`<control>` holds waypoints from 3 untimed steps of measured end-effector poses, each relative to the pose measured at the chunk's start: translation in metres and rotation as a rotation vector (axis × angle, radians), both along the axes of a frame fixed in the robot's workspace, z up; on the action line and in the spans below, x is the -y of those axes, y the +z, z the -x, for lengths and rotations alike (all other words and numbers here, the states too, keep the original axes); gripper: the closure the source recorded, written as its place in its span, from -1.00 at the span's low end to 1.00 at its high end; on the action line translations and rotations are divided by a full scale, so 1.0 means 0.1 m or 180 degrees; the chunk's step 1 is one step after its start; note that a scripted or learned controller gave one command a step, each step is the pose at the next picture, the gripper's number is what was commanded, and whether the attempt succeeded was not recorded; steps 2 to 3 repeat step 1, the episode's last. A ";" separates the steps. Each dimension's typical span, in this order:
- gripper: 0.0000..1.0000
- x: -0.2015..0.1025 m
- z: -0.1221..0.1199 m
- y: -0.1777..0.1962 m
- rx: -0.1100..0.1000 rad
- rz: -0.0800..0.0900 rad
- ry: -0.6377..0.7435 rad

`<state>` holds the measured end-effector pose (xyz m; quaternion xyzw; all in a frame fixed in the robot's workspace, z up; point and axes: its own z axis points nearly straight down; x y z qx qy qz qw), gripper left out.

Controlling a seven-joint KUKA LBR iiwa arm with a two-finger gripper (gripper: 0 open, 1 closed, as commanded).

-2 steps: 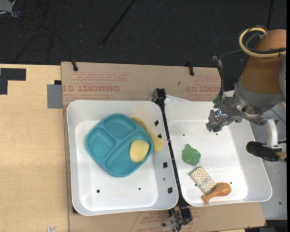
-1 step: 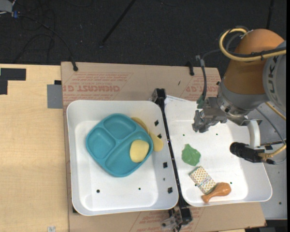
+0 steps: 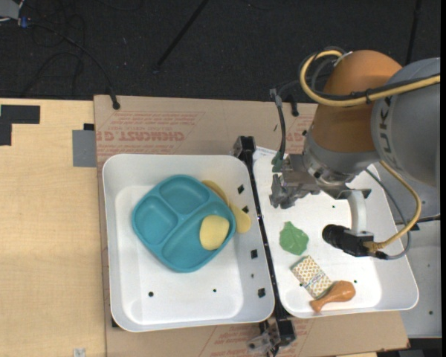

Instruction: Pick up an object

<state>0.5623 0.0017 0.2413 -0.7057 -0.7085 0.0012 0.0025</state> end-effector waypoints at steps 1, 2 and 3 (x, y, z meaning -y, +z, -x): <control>1.00 -0.55 -0.02 -0.12 -0.0003 0.0001 0.0002; 1.00 -0.55 -0.02 -0.12 -0.0003 0.0001 0.0002; 1.00 -0.55 -0.02 -0.12 -0.0003 0.0001 0.0002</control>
